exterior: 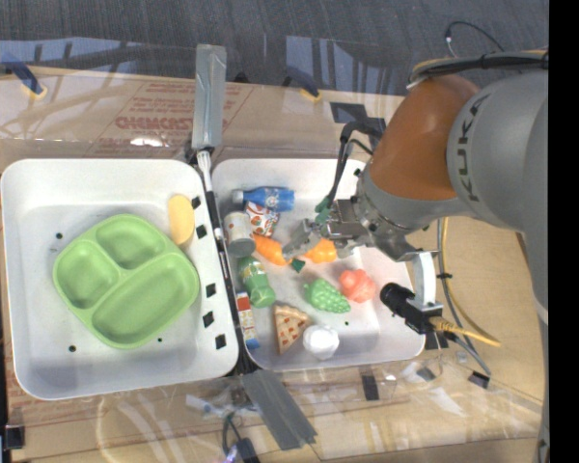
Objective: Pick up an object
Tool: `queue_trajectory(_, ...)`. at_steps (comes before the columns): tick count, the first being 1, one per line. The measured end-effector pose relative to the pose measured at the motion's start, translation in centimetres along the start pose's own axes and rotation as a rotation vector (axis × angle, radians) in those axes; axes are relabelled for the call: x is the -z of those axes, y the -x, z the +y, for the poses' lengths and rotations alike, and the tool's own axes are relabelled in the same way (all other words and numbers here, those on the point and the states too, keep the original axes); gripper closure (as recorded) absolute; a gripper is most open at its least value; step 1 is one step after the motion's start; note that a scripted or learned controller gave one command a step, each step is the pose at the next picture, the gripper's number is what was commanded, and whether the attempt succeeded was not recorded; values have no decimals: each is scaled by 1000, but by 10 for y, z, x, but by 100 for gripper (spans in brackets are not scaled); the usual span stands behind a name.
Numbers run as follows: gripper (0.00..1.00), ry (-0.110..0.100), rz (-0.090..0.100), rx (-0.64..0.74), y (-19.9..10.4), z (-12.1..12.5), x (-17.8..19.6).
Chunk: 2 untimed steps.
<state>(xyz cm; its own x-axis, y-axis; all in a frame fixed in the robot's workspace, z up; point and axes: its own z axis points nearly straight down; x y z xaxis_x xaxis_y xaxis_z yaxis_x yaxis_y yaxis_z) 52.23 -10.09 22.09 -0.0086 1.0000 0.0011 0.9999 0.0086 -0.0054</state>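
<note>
Camera view: the gripper (pixel 306 242) is lowered, apparently part open and empty, beside the orange toy (pixel 320 252); closing on it is judged next.

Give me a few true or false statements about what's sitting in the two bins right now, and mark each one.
1. The green divided plate lies in the left bin. True.
2. The yellow item rests on the plate. False: it lies beside the plate, near the bin's right wall.
3. The pizza slice lies in the right bin. True.
4. The gripper hovers over the left bin. False: it is over the right bin, by the orange pieces.
</note>
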Motion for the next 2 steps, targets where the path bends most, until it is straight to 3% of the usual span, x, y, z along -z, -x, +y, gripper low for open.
queue_trajectory(1,0,5,-2,191,56,32,-129)
queue_trajectory(2,0,4,-2,374,42,58,-95)
